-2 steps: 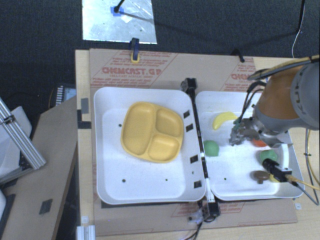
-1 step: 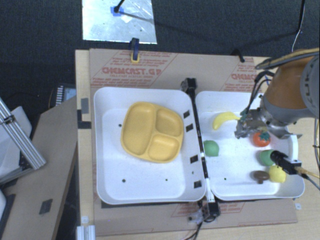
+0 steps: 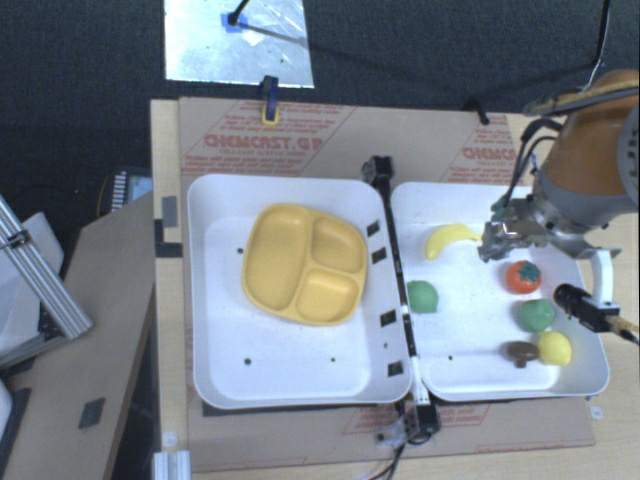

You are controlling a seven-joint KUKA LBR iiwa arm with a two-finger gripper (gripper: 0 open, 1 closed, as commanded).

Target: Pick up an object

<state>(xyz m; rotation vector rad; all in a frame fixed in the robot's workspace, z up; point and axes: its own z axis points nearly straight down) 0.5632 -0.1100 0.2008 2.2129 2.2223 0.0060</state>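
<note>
Since nearest the tool:
Curved yellow plastic banana (image 3: 451, 238): likely light, stiff, slick; best pinched across mid-curve.
Metal two-finger gripper (image 3: 492, 245): just beside banana's right end; opening impossible to tell.

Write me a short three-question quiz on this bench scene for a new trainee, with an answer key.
1. Multiple choice: which bin holds the yellow divided plate? A) the left bin B) the right bin C) neither
2. True or false: the banana lies in the same bin as the tomato.
3. Fill in: the small green ball sits nearest the ______ between the two bins.

Key
1. A
2. True; both lie in the right bin, near the gripper.
3. divider
</note>
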